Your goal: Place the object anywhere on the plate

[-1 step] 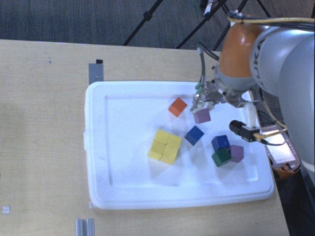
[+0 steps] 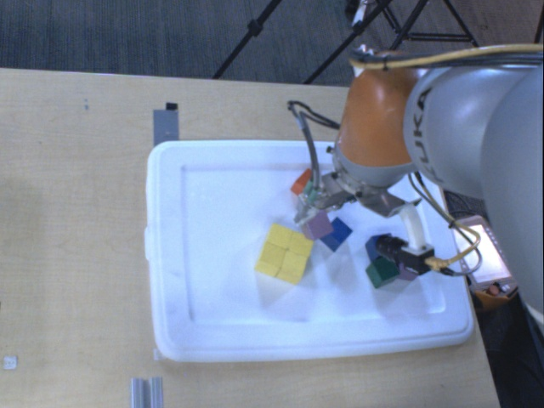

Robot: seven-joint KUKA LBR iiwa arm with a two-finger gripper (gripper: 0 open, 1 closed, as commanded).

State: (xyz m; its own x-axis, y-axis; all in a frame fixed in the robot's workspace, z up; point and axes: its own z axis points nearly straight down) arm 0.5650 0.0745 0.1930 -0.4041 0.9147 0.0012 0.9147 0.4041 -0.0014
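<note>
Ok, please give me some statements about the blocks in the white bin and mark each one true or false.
1. The yellow block lies inside the white bin. True.
2. The green block sits left of the yellow block. False: it lies to the right.
3. The gripper is close above the purple block. True.
4. The blue block lies on the wooden bench. False: it is in the bin.

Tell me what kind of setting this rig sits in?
Likely a robotics lab or test cell, not a factory line. A wooden bench bears a white bin of small coloured blocks, such as the yellow block. Black tripod legs stand on grey carpet behind.
</note>
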